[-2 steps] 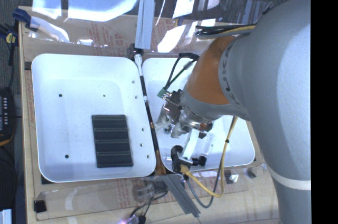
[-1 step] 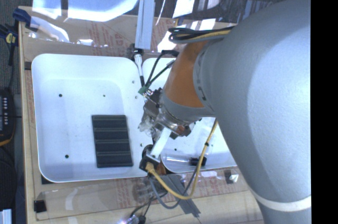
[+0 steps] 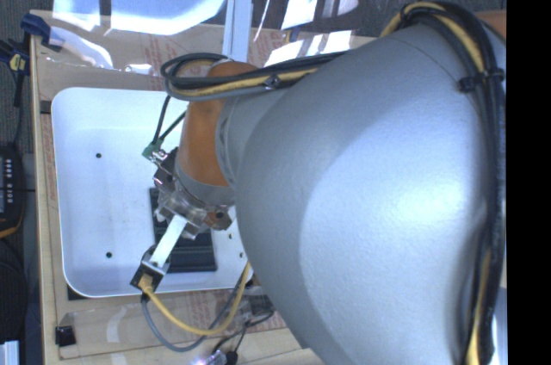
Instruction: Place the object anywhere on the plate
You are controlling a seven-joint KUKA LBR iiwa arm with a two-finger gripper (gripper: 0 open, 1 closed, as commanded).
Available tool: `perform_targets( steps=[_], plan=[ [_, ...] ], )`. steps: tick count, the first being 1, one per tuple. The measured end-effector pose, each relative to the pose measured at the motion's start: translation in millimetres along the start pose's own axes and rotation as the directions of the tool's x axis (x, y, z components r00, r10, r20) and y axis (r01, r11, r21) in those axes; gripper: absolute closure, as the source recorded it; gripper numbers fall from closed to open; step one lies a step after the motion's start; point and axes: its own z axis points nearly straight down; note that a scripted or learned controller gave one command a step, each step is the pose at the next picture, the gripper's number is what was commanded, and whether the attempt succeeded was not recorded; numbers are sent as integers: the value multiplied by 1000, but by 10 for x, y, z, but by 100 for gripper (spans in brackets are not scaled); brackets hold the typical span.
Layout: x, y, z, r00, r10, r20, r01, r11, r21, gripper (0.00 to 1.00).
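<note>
My gripper [image 3: 178, 217] hangs low over the near right part of the left white bin [image 3: 95, 182], below the orange wrist band. A dark flat rectangular shape [image 3: 193, 256] lies on the bin floor right under it. Whether that shape is a loose object or part of the gripper cannot be told. The arm's big grey body [image 3: 370, 200] covers the whole right half of the view and hides whatever lies beneath it.
The left bin's floor to the left of the gripper is bare white with two small dark dots. A shiny transparent sheet [image 3: 138, 10] stands behind the bin. A black device [image 3: 9, 182] sits off the bench at the left edge. Loose cables [image 3: 198, 329] trail along the near wooden rim.
</note>
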Motion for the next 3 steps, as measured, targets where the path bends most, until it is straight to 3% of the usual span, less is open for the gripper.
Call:
perform_targets(
  steps=[1,2,3],
  plan=[
    [-3,5,-1,1000,1,0,-1,1000,0,0],
    [-444,409,-1010,991,-134,-3,134,991,-3,0],
    [104,-100,375,998,-67,3,67,998,1,0]
  ],
)
